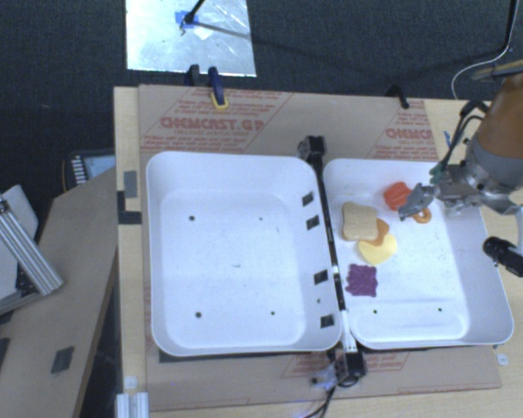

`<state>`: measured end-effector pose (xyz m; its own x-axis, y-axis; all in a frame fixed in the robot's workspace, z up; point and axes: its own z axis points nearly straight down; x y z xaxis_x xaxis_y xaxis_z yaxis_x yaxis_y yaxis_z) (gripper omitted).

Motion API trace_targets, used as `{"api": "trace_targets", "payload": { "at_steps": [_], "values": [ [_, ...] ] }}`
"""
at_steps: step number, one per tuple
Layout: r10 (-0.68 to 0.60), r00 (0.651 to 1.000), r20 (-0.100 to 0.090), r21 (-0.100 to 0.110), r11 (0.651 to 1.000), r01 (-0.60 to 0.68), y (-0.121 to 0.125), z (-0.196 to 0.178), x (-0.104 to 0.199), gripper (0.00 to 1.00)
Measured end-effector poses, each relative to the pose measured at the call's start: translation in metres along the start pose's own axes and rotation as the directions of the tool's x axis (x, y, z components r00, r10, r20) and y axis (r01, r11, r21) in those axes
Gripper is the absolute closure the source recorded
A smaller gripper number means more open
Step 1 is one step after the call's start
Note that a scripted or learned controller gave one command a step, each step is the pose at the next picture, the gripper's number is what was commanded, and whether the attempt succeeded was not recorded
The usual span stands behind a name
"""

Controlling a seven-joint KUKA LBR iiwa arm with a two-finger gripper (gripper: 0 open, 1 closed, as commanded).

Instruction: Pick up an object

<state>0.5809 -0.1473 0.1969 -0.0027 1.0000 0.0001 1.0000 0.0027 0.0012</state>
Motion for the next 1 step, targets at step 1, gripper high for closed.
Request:
{"api": "trace_targets", "payload": {
  "at_steps": [1],
  "values": [
    [-0.009,1.000,-0.003,0.001,1.000,0.009,0.0086,0.0130,0.0815,0.00]
  ]
}}
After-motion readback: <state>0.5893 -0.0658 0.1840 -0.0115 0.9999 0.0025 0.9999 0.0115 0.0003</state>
